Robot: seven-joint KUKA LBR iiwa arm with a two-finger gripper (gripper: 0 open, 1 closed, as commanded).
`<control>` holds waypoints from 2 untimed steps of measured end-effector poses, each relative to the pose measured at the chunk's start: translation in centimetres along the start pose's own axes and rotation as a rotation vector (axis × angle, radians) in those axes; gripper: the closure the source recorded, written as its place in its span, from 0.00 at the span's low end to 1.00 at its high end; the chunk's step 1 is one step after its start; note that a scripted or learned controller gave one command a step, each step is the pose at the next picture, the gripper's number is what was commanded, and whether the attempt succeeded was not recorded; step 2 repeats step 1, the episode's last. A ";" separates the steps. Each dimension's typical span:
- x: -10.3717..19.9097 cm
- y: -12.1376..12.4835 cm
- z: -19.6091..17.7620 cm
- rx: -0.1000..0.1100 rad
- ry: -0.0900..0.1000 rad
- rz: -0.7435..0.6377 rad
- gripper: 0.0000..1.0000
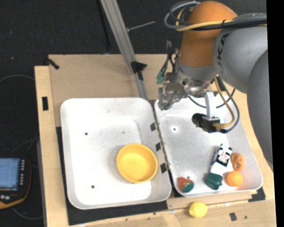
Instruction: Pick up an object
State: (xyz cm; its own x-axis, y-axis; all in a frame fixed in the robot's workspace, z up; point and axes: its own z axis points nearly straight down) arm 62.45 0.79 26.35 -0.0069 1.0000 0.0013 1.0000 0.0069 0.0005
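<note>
Gripper [166, 99] hangs over the far edge of the right bin [190, 132], near the wall it shares with the left bin [82, 137]; whether it is wide or narrow cannot be told from this view, and nothing shows in its grasp. Judged from the scene, the pick is at its approach step: no object is yet chosen or reached.

From left to right: a handheld console with a blue screen [9, 180] lies off the bench; the left bin holds one yellow bowl [137, 162] near the shared wall. A grey metal rail [125, 45] slants down toward the junction of the bins. In the right bin, the candidates cluster along the near edge, well apart from the gripper: a red and green toy [185, 183], a dark green block [213, 180], a black and white carton [221, 159] leaning just beside it, an orange fruit [234, 178], and a tan object [237, 160]. A yellow lemon [198, 209] rests outside the bins on the bench front.

The next move probably calls for travel toward the near edge and a descent on one item. Crowding is the likely hazard: block, carton and fruit sit close together, and the bin wall limits finger room. A black cable fitting [203, 122] dangles between gripper and cluster.
</note>
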 end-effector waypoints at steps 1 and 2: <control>4.2 -0.2 0.5 0.002 0.000 0.001 1.00; 4.2 -0.2 0.5 0.002 0.000 0.001 1.00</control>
